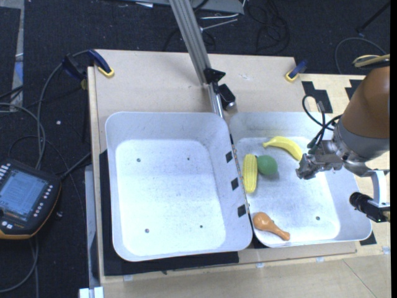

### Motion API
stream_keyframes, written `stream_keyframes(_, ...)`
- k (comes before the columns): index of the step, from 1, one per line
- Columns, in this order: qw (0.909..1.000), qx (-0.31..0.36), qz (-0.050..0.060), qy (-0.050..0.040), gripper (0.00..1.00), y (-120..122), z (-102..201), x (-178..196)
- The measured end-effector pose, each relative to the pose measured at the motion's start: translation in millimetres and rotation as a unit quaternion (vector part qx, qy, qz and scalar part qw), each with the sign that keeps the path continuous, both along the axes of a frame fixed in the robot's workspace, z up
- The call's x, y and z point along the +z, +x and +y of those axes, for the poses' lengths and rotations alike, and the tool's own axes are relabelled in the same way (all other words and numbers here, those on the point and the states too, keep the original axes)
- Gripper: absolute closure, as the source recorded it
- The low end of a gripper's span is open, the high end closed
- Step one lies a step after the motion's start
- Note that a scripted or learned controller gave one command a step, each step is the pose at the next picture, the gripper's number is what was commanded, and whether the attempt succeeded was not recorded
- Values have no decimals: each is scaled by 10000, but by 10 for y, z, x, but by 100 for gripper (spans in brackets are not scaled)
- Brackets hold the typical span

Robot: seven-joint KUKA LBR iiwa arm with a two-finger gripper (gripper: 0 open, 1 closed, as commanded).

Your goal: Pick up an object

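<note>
The right bin (322, 225) holds a yellow banana (284, 146) near its far wall, a green round object (267, 166), a yellow corn cob (250, 173) lying along the left wall, and an orange gourd-shaped toy (269, 224) at the front left. My gripper (306, 169) hangs over the right side of this bin, just right of the banana's end. It is dark and seen from above, so its state is unclear. Nothing shows between its tips.
The left bin (167, 191) lies beside the right one, their walls meeting at the middle. A slanted metal camera pole (193, 36) rises from the bench behind the bins. A pendant (22, 197) lies on the floor at the left.
</note>
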State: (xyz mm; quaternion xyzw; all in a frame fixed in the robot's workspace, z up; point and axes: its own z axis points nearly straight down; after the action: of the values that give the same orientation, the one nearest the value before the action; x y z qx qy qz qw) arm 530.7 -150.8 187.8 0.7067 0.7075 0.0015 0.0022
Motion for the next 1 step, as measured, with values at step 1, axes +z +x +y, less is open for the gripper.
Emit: stream_keyframes(1,10000,-2,4,0,100,104,-11,488)
